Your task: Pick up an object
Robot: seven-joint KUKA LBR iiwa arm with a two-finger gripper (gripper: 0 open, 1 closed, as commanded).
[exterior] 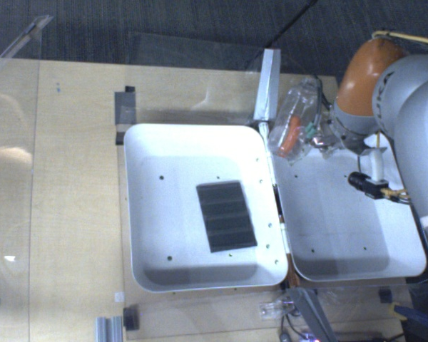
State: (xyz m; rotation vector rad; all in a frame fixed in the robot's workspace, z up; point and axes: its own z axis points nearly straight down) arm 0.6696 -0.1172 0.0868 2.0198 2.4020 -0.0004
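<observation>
The dark ridged slab (227, 216) lies in the left bin (146, 191), well apart from the pincer (299, 130), whose grip I cannot tell.

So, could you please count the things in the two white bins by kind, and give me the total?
Dark ribbed rectangular pad, flat in the left bin: 1
Clear plastic package with an orange item inside, at the right bin's far-left corner, by the gripper: 1
Total: 2

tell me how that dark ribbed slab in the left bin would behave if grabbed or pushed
The dark ribbed slab lies flat in the left bin, so it probably slides rather than rolls or tips. Its straight edges suggest it is stiff. Lying this low, it may be hard to grip from above.
</observation>
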